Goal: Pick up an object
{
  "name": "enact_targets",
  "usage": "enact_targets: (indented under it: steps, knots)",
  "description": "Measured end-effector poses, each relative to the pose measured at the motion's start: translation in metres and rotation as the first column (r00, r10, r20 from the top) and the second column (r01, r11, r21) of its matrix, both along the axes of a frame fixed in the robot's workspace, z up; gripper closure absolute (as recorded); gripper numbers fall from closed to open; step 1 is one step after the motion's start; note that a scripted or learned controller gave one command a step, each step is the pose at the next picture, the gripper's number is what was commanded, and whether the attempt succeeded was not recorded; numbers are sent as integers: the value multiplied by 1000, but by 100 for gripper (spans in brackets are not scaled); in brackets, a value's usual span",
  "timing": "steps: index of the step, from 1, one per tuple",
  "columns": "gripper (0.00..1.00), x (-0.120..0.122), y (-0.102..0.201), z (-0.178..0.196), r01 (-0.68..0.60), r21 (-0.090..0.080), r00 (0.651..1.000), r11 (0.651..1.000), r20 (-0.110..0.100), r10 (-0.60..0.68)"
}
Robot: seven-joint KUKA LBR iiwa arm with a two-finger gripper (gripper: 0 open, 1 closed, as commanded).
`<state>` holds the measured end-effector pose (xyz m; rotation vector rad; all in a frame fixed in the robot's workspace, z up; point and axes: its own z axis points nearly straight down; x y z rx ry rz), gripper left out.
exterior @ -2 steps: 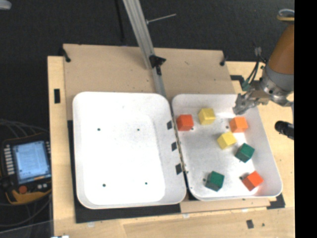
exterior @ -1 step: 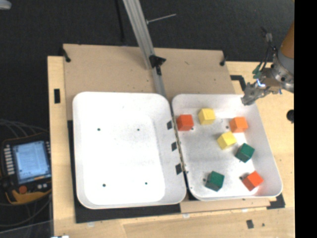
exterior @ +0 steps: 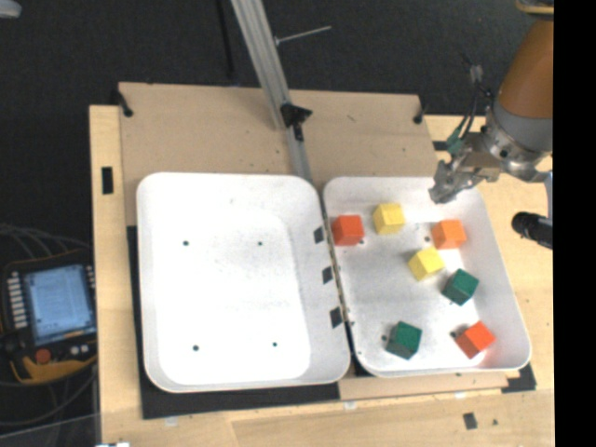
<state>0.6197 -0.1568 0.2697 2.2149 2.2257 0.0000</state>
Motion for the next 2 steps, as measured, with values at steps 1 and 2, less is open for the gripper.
enact_targets:
  steps: [1, 2]
  knots:
    - [100, 0, 49, 6, -2, 2, 1000, 1000, -1, 2]
    - [100, 7, 99, 8, -2, 1, 1000, 1000, 2, 2]
